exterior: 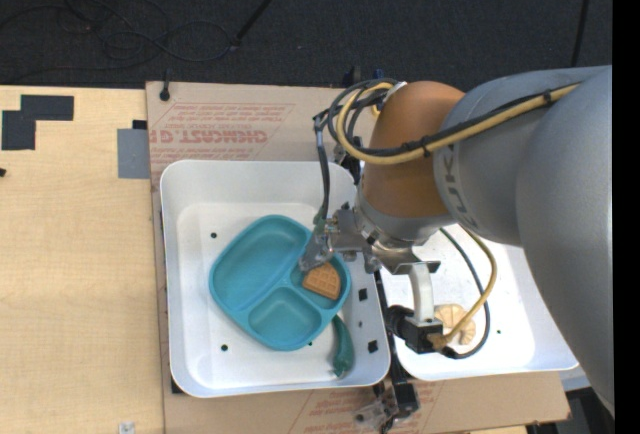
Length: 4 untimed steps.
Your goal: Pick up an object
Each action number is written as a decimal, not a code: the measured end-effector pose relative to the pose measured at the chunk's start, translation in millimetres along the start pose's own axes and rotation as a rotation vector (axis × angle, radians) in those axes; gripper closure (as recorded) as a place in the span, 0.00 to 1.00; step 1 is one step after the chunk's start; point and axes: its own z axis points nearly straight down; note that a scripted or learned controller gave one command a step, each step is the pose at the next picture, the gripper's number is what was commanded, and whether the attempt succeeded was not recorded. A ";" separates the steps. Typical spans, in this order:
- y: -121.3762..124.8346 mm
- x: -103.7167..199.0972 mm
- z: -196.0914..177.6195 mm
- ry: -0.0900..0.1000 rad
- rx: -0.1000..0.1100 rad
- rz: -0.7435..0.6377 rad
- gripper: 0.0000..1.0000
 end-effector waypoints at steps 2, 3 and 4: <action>-52.4 -1.6 0.8 0.000 0.004 0.005 1.00; -27.3 52.7 -19.7 0.001 -0.005 -0.003 1.00; -55.3 34.2 14.4 -0.002 0.004 0.004 1.00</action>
